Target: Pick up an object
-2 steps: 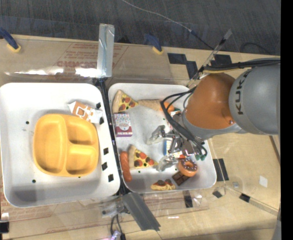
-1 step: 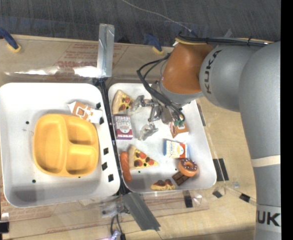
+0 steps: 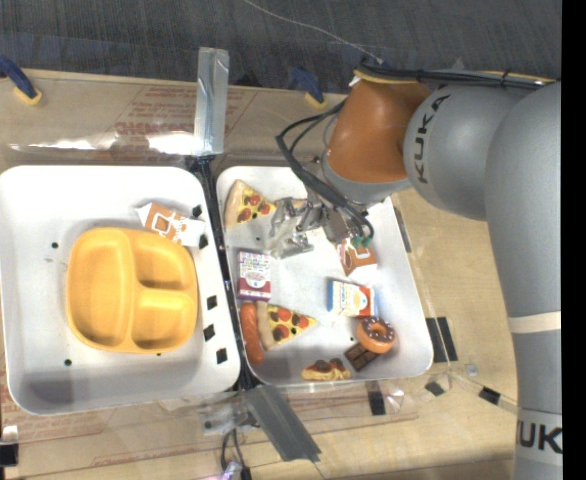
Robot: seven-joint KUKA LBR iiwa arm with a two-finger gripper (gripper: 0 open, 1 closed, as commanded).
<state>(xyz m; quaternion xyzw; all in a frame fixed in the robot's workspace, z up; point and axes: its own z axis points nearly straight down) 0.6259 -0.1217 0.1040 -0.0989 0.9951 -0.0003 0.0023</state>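
Observation:
My gripper [image 3: 291,230] hangs low over the upper middle of the right bin [image 3: 405,298], below the arm's orange band. A pizza slice [image 3: 245,206] lies just to its left. A purple and white box [image 3: 254,274] sits below and to the left of it. A small brown and white packet [image 3: 358,256] lies to its right, partly under the wrist cables. Nothing shows clearly held in the gripper.
The right bin also holds a second pizza slice [image 3: 285,322], a sausage [image 3: 250,330], a small carton [image 3: 349,296], a donut [image 3: 377,335], a chocolate piece [image 3: 359,356] and a pretzel [image 3: 325,370]. The left bin [image 3: 23,268] holds a yellow divided plate [image 3: 131,288] and an orange carton [image 3: 171,225].

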